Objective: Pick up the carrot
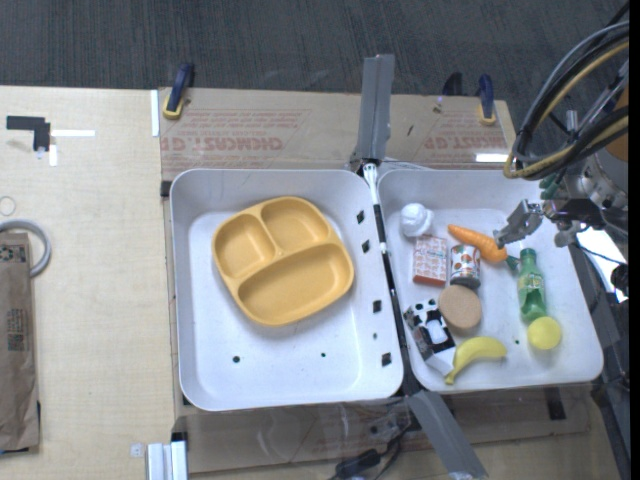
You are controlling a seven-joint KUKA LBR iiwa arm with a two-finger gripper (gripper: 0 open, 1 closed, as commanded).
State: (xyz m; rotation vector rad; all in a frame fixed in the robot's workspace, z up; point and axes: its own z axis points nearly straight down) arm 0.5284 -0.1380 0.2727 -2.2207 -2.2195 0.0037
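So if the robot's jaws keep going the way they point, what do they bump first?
Probably the orange carrot: the gripper points left and down toward its leafy end in the right white bin. Its height above is hard to judge.

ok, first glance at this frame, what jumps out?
The big yellow divided plate alone in the left bin. Then the right bin, crowded with small items: the carrot near its back, a banana at the front. The end effector hovers just right of the carrot.
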